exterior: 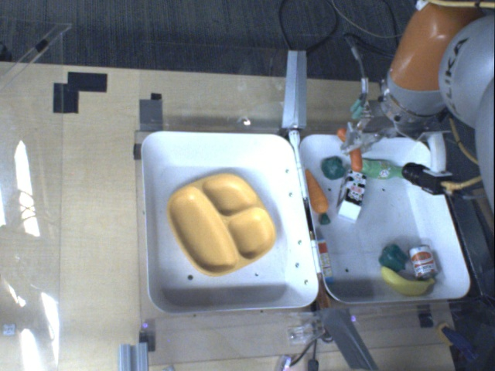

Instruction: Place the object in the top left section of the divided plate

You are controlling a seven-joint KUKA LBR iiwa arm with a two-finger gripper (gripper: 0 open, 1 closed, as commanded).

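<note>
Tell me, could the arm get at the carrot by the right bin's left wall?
Probably yes: the carrot lies uncovered, nothing stacked on it, and the end effector hovers close by. The wall beside it might crowd the approach.

bench (77, 230): pale wood, glare streaks | floor (170, 14): dark carpet | black cables (309, 18)

Colours in the two white bins
Yellow divided plate (220, 224), orange carrot (315, 192), yellow banana (406, 284), black-and-white box (353, 188), pale wooden table (69, 230).
</note>
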